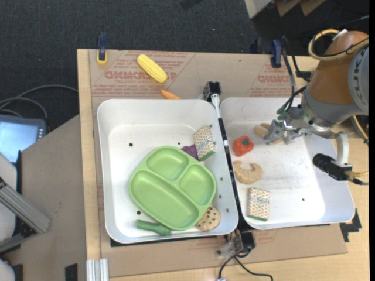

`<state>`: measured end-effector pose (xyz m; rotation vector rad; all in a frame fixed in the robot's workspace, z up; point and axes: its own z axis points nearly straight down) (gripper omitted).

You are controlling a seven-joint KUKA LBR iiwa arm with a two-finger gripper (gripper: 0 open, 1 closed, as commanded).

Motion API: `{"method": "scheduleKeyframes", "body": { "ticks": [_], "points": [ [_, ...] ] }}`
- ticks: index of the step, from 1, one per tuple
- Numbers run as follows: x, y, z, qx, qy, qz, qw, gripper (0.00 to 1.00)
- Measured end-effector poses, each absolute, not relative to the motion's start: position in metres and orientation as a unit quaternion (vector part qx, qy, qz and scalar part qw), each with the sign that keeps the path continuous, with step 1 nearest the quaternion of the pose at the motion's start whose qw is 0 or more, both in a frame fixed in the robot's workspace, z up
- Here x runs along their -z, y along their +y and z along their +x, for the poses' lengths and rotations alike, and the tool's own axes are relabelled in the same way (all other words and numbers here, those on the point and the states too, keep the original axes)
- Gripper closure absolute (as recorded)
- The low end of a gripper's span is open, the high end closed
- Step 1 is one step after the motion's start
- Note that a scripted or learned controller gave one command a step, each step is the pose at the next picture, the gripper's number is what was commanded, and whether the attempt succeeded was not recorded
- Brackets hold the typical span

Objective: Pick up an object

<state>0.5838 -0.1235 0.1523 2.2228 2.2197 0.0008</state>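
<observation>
A small tan object (265, 128) is seen in the right bin (328, 206), near its far wall. It lies just beside the tip of the gripper (274, 134), perhaps touching it. Most of it is hidden, so its kind cannot be told. It is judged to be light, like a toy. It is not seen between the gripper's tips, so it is not counted as held. Whether the claw is spread or pressed together cannot be told, because the metal parts are too small and blurred.

A red toy tomato (242, 145) is found a little nearer, close to the wall between the bins. It is thought to be light, round and a bit slippery, so it would best be taken across its middle. A tan croissant (248, 172) lies below it and is likely best taken across its thick middle. A patterned packet (258, 204) is found at the near edge of the same bin. It is guessed to be soft and easily squashed.

In the left bin (117, 133) a green tray (171, 186) is laid, with a cookie (208, 218), a green stick (153, 227) and another packet (204, 141) around it. A yellow corn (152, 68) is left on the board behind the bins.
</observation>
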Motion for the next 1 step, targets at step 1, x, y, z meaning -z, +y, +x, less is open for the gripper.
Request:
{"method": "scheduleKeyframes", "body": {
  "ticks": [1],
  "points": [
    [-0.1984, -0.0622, 0.5654, -0.0023, 0.709, 0.705, 0.000, 1.00]
  ]
}}
